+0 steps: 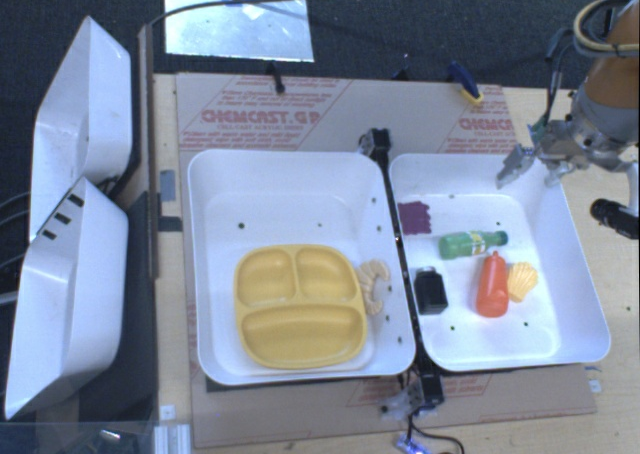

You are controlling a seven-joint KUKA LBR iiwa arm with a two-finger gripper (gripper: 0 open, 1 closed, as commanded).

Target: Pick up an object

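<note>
Across the worktop [330,102] two white bins are sitting side by side. Left bin [290,177] is carrying a yellow tray [298,304], with a beige piece [375,284] touching its right edge. Right bin [570,272] is carrying the pickable stuff: orange bottle [491,286], green bottle [472,242], black block [430,292], purple patch [414,216], yellow shell [522,281]. Tool [535,170] is hovering over the right bin's upper-right rim, fingers spread, gripping nothing. Nearest target looks like the green bottle: lying below-left of the tool, long axis running left-right. Guessing the grip should be closing across that axis.
</note>
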